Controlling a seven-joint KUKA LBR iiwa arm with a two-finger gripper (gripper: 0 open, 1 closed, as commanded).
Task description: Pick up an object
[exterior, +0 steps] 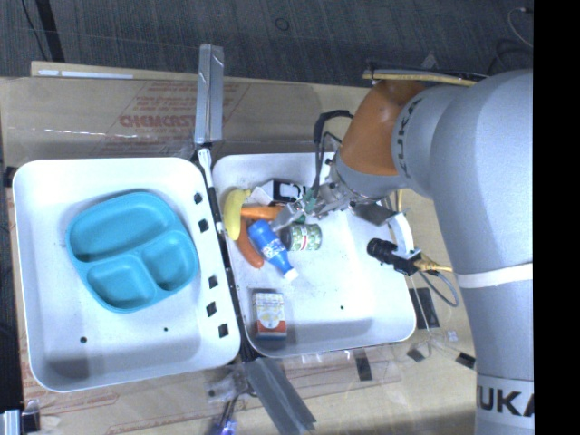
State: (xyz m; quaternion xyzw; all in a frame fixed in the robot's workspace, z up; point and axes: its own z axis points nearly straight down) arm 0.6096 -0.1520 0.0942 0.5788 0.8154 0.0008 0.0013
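In the right bin (362, 320) a small pile lies at the left side: a yellow banana (233, 212), an orange carrot (259, 213), a blue bottle (270, 246) with a white cap, a green can (305, 237) and an orange piece (250, 252) under the bottle. A small orange-and-white box (269, 314) lies alone near the front wall. My gripper (295, 210) reaches down into the pile, right over the can and beside the carrot's tip. Nothing is seen lifted in it.
The left bin (54, 333) holds a blue divided tray (133, 247). A small black-and-white item (285, 189) lies behind the pile. The arm covers the right bin's back right corner. The bin floor to the right of the box is bare white.
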